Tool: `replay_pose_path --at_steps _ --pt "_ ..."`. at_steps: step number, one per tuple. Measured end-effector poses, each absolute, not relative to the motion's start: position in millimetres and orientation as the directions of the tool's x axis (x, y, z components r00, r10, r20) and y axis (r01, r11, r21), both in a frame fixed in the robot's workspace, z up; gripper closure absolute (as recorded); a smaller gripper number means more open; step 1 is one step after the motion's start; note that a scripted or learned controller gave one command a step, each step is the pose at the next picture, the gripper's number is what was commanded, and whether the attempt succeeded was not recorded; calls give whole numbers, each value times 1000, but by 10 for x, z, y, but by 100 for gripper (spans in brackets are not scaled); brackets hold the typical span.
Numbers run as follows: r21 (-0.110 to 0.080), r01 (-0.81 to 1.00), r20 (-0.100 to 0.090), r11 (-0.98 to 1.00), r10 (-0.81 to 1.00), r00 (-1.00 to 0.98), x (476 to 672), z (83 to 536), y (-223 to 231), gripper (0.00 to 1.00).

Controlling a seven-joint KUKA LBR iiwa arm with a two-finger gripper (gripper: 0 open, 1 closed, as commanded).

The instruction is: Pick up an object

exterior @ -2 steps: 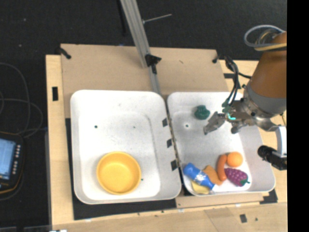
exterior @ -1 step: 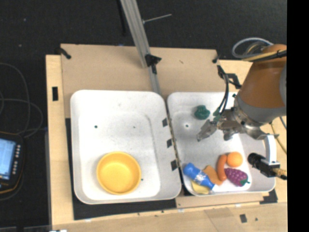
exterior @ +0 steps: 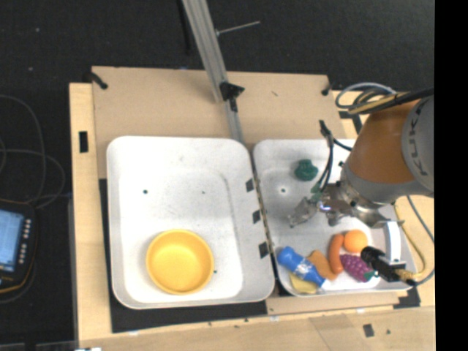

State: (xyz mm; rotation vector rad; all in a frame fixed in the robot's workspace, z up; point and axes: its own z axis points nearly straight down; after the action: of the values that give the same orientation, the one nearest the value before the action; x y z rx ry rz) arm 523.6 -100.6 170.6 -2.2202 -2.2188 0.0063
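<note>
Spanning tan bench (exterior: 161, 104): two white bins (exterior: 175, 189), black floor (exterior: 58, 28).

KUKA arm (exterior: 387, 152), grey with orange band

Broad orange band above grey wrist housing, partial dark lettering on grey link (top right), black cables looping by the band, small metallic gripper (exterior: 301, 214) at the end

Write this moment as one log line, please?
arm: over right bin | gripper: nothing visibly held | green toy: beside it | yellow bowl: left bin
</note>
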Motion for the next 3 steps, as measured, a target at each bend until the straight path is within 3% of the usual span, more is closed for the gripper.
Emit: replay_pose_path --at_steps 1,2,3 --pt "-6 1000 0 -1 1000 1 5241 1077 -1015 0" --pt "4 1000 0 -6 1000 6 5272 1219 -1023 100" --pt "8 1000 -2 3 1000 -3 5271 1849 -995 100"
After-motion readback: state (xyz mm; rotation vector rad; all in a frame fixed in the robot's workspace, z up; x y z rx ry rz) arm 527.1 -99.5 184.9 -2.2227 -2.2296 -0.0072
